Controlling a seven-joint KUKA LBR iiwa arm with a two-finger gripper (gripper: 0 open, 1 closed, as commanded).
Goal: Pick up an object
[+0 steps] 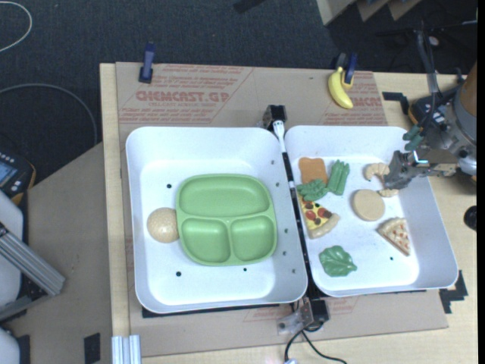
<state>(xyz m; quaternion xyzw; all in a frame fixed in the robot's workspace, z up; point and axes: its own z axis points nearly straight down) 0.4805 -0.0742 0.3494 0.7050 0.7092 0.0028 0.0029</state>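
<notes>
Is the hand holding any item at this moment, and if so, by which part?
It cannot be told. The hand is low in the right bin, right at a small tan food piece, but the view does not show that piece between its fingers.

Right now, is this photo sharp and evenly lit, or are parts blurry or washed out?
In the camera view, the green tray and pizza slice read fairly crisp; the gripper looks soft and smeared; both white bins are bright with only faint shadows along their walls; the dark floor at the top loses detail; the bench edges appear slanted from the camera's angle.
</notes>
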